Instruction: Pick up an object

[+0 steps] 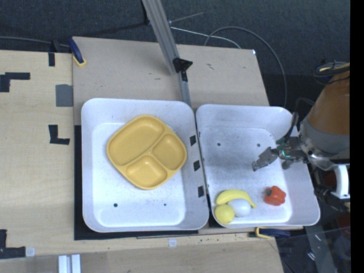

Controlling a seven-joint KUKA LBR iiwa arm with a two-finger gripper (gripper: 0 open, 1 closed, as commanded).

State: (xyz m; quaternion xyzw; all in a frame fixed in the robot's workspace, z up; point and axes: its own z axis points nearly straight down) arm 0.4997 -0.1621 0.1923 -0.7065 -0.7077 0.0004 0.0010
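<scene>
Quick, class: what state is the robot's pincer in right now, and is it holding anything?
Pincer: over the right bin, nothing visibly held; open or shut cannot be told.

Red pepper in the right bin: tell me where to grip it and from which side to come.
Grip the red pepper across its rounded body, coming straight down from above. It lies alone on the right bin's floor, apart from the banana to its left, so fingers probably have room on both sides. The gripper hangs just above and left of it; the bin's right wall is close.
</scene>
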